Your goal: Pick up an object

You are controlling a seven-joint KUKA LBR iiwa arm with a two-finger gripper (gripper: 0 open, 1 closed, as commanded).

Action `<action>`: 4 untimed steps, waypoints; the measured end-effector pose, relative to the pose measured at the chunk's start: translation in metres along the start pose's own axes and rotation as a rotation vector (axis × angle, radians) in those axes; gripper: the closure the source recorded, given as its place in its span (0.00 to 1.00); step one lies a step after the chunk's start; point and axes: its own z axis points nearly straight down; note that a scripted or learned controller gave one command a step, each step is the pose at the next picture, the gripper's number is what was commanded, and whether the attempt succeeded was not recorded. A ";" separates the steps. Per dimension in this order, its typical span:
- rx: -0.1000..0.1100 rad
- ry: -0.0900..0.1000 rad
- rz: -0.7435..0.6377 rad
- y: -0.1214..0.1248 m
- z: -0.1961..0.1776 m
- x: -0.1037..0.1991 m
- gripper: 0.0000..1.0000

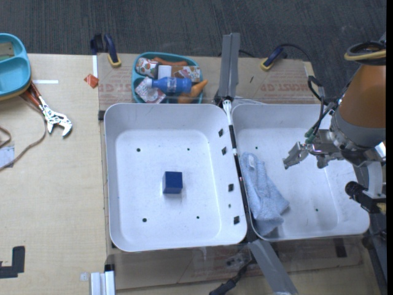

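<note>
- Two white bins sit side by side on the bench
- Left bin (123, 183): a small blue cube (173, 182) lies near its middle
- Right bin (319, 223): a crumpled grey cloth (263, 195) lies along its left wall
- Gripper (296, 157): above the right bin, nothing between its fingers; whether they are apart or together cannot be told

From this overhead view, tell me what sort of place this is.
Probably a robotics lab bench for pick-up trials: two white bins clamped side by side, a grey and orange arm reaching over them, and a wrench on the board.
</note>
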 end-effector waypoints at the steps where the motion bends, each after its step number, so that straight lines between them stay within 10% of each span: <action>1: -0.004 -0.001 0.249 -0.038 -0.044 -0.008 0.00; 2: -0.003 -0.001 0.086 -0.022 -0.096 0.032 0.00; 3: 0.000 -0.002 0.266 0.003 -0.016 0.129 0.00; 4: -0.001 -0.002 0.236 0.023 0.002 0.063 0.00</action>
